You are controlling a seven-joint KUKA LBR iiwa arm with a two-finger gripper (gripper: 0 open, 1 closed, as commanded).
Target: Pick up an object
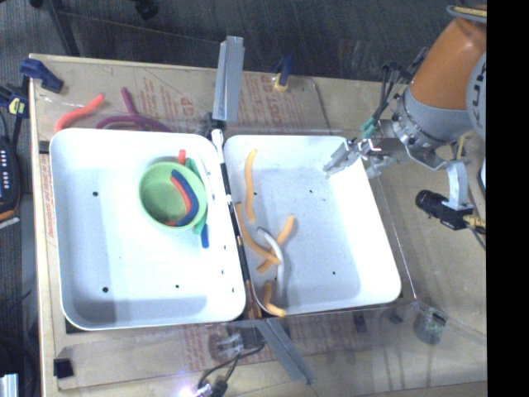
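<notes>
Camera view: gripper (337, 163) hangs over upper right corner of right bin (376, 246), nothing between fingers; whether they are spread or pressed together, cannot tell. Orange strips (250, 180) and grey curved piece (271, 246) lie along right bin's left side, well apart from gripper. Green bowl (169, 195) with red and blue strips sits in left bin (83, 255).

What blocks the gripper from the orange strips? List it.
Nothing visible. The gripper sits over the right bin's upper right corner; bare white floor lies between it and the orange strips near the bin's left wall.
</notes>
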